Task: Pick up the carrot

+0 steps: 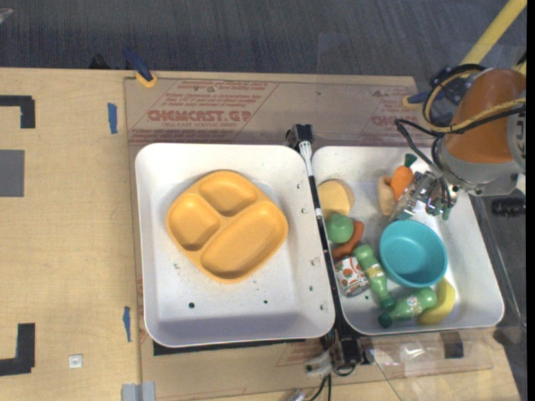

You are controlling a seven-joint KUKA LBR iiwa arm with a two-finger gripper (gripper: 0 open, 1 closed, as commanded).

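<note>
Camera view: the carrot, likely light, stiff, slick plastic, lies just above the teal bowl; you should grip its orange body. The claw hovers beside it, state unclear

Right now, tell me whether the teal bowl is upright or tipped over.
Upright. The teal bowl sits in the right bin with its open mouth facing up, its round rim and inside showing. Nothing visible lies inside it.

You're looking at a robotics lab setup, not a kitchen: plywood surface with black tape markers at 9 o'clock, printed cardboard sheet at 12, grey carpet beyond, loose cables at 2.
</note>
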